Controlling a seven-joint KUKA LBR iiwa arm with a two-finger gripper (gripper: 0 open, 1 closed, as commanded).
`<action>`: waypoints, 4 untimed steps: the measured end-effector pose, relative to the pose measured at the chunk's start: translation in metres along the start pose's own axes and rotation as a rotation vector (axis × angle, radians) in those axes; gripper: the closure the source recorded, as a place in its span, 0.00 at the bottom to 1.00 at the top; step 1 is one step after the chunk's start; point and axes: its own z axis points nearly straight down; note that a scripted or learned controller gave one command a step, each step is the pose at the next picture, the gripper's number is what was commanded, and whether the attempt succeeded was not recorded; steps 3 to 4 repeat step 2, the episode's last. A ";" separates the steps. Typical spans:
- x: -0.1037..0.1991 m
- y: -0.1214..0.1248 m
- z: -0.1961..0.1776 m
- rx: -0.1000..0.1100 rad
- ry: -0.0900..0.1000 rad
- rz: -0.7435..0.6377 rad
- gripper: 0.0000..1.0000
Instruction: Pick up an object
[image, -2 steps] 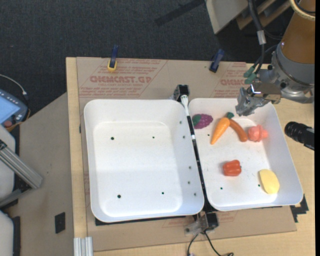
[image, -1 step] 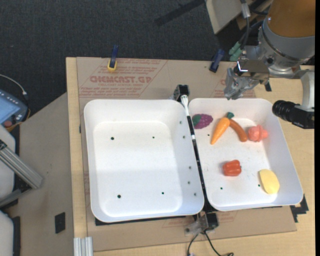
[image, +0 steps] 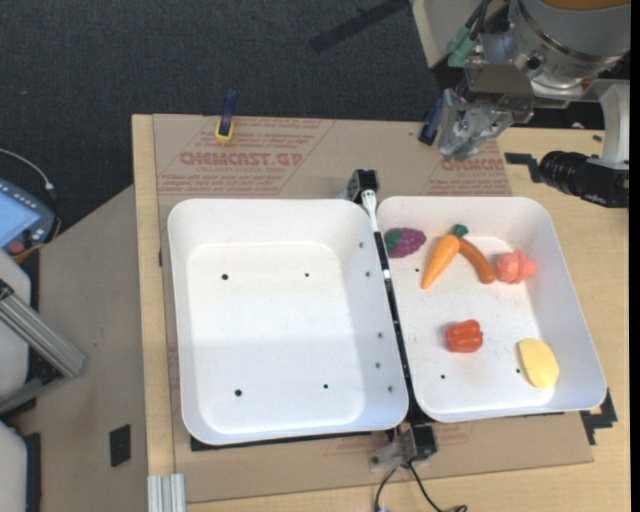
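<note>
My gripper (image: 468, 140): hovering above bench, beyond right bin's (image: 570, 290) far rim; fingers' state, can't tell.
Objs: carrot (image: 440, 260), purple grapes (image: 405, 241), pink piece (image: 514, 267), red pepper (image: 464, 337), yellow lemon (image: 538, 362) all sitting in right bin.
Left bin (image: 190, 300): lying just beside it.

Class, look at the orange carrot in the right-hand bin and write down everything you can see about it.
The carrot is a small toy, smooth and plastic-looking, bright orange with a dark green stalk at its top end. It lies flat and slanted in the far half of the right bin, stalk up-right, tip down-left. Its upper end meets a darker orange, sausage-like piece. A purple grape bunch lies apart to its left.
</note>
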 end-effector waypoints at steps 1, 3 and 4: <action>0.011 0.044 -0.004 0.001 -0.001 0.000 1.00; 0.039 0.080 -0.037 0.000 0.000 0.000 1.00; 0.039 0.080 -0.037 0.000 0.000 0.000 1.00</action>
